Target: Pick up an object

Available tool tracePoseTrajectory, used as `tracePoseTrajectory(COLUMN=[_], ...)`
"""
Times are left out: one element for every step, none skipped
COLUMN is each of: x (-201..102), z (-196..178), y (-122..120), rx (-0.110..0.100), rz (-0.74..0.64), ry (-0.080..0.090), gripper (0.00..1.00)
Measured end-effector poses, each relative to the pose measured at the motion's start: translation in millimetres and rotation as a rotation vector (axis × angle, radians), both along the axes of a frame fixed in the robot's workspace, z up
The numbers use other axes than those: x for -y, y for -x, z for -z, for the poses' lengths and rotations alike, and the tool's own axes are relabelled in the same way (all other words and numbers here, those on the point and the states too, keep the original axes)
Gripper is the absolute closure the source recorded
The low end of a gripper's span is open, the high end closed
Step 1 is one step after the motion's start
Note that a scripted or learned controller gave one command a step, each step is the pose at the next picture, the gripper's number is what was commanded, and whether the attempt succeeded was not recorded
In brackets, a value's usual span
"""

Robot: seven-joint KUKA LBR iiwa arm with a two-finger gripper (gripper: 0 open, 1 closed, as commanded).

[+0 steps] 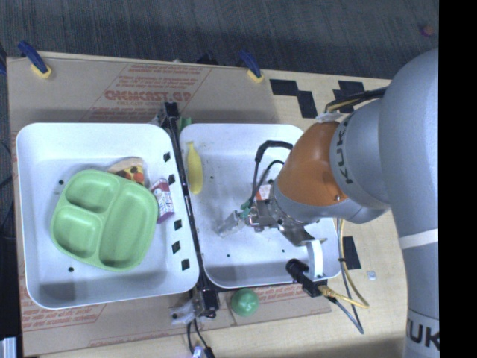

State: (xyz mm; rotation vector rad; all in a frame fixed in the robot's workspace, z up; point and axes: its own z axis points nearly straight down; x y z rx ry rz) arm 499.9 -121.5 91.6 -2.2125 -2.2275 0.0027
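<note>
1. Yellow banana-shaped object: lies lengthwise in the right bin, against its left wall, at about 10 o'clock from the gripper. It looks the most likely pick, with bare white floor on its right side.
2. Gripper: low over the middle of the right bin, pointing toward 9 o'clock. A pale, glassy shape sits at its tip; whether that is finger or object is not clear, so its spread cannot be told, nor whether it holds anything.
3. Handling advice: approach the yellow piece from above with the jaws across its narrow width; the bin wall and the black divider leave little room on its 9 o'clock side.
4. Arm: orange band and cables overhang the bin's 3 o'clock half.
5. Left bin: green sectioned tray, with a packet and a food-like toy at its 1 o'clock.
6. Green ball: outside, on the cardboard at 6 o'clock.
</note>
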Motion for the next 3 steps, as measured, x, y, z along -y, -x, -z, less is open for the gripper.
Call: tracePoseTrajectory(x=[-24.5,32.0,33.0], z=[-0.2,-0.5,-16.5], y=[-35.1,-118.3,-4.1], rx=[0.0,0.002,-0.002], rz=[-0.001,0.001,0.001], ry=[0.0,0.001,0.0], gripper=[0.0,0.0,0.0])
